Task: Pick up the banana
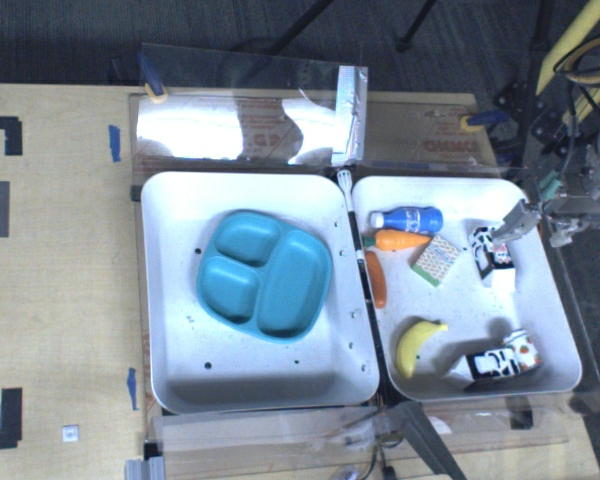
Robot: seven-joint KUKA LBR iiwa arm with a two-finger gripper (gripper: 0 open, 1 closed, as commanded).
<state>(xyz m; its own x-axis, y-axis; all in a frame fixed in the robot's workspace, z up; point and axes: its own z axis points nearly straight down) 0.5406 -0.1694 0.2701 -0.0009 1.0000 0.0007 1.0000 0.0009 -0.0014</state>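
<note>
Banana (417, 345) lies in the right bin (555, 298), near that bin's front left corner, curved, with its dark stem tip pointing up and to the right. The gripper (520, 220) hangs at the bin's far right side, so the banana sits well apart from it, down and to the left across the bin floor. Whether the gripper is spread or pressed together cannot be told; it shows as a grey slanted piece with nothing visibly pinched.

Just below and left of the gripper lies a small black-and-white carton (493, 254). Further left of the gripper sits a checked green-and-white packet (438, 259), tilted. Beyond that, near the bin's back left, a blue bottle with a white cap (408, 218) lies on its side, and an orange carrot (402, 239) lies just beside it, on the near side. A second orange carrot-like piece (377, 278) lies along the left wall of the bin. Well below the gripper, near the front right corner, lies a second black-and-white carton with an orange end (501, 357), near the banana's right.

The left bin (170, 268), far to the gripper's left, holds a blue sectioned plate (265, 274) with three compartments.
</note>
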